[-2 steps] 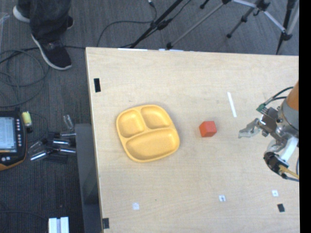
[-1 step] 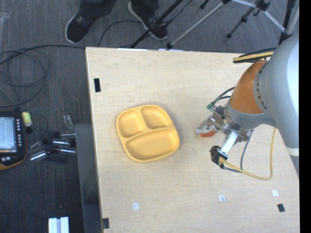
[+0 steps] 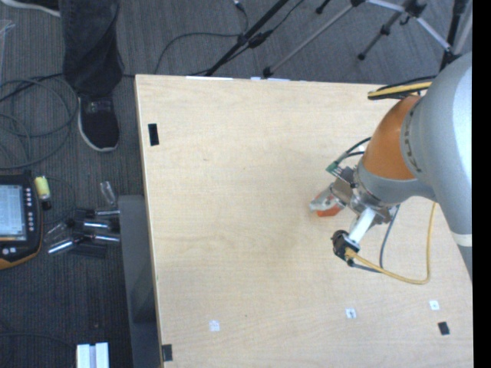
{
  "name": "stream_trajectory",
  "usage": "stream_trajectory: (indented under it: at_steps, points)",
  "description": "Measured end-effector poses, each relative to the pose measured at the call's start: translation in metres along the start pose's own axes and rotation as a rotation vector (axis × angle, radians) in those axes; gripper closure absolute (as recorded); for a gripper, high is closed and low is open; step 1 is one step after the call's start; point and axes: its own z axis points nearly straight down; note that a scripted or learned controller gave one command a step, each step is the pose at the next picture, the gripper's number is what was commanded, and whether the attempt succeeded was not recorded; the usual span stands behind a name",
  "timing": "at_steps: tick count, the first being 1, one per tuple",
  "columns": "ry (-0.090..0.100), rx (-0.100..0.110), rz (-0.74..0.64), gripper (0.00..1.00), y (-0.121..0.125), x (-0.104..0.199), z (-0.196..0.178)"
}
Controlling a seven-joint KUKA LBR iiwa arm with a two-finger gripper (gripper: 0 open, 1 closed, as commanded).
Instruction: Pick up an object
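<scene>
Far left on the floor is a teach pendant, cut by the frame edge, with loose black cables above it. Just right of it lies a cluster of shiny metal tools. Above them a black shoe sits under a dark trouser leg, close to the bench corner.

The pale wooden bench top fills the middle. There is a black tape mark near its upper left edge. A small white tag lies low down.

Right of centre, the gripper sits low over the wood and points left. Can't tell whether it is wide or narrow, since the wrist blocks most of it. A small orange-red object shows right at its tip, touching or just beside it. Can't tell whether it is gripped or only lying there.

Below the wrist a white stub with a black plug sticks out down-left. A yellow cable loops from it across the wood. Behind it come the orange band and then the grey arm at the right edge. Stand legs cross the floor at top right.
</scene>
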Motion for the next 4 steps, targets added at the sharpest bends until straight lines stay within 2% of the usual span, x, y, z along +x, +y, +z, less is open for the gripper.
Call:
stream_trajectory:
  at_steps: [1, 2, 3, 4]
  points:
    - [-0.001, -0.002, -0.060, 0.00, 0.047, -0.058, 0.013]
    - [0.000, -0.002, -0.092, 0.00, 0.023, 0.039, 0.014]
    - [-0.002, -0.004, -0.136, 0.00, 0.117, 0.040, 0.012]
    - [-0.006, -0.004, -0.140, 1.00, 0.116, 0.041, 0.003]
